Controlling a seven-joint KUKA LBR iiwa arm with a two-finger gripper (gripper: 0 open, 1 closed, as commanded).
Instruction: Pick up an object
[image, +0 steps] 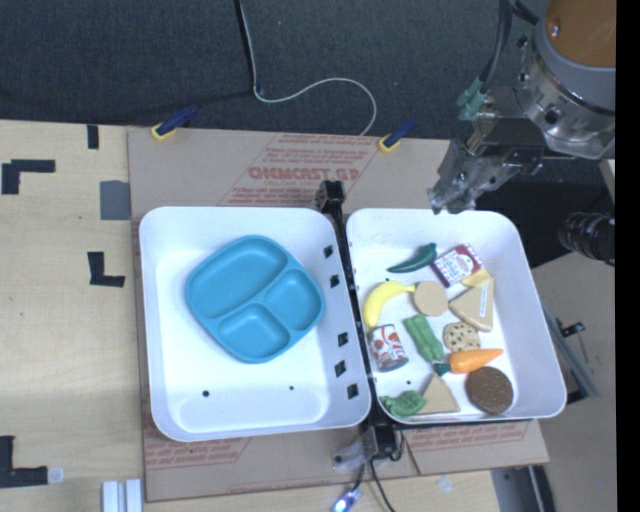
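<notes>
Gripper (462, 192): hangs above the far rim of the right bin (530, 262), up and clear of the toys; nothing between its fingers. Whether they stand wide or narrow, I cannot tell (dark metal against dark floor).

Right bin contents: toy food clustered in the middle and near side. Green pepper (412, 260) and small purple packet (455, 265) lie nearest the far wall; banana (384, 299) to their left; round cracker (431, 298) and cheese wedge (478, 303) mid-bin; carrot (471, 360) and brown cookie (490, 389) toward the near rim.

Left bin (165, 300): holds a blue divided plate (254, 297), well apart from the arm.

Key relation: nearest candidates, the pepper and packet, lie below the gripper and toward the camera, just inside the far wall. Pepper's long axis runs slantwise, lower-left to upper-right.

Judgement: no pick begun. Next move likely a descent into the far part of the bin; closing across the pepper's narrow width would suit it better than along its length.

Risk: crowded neighbours (packet beside pepper) could get nudged or caught together.
</notes>
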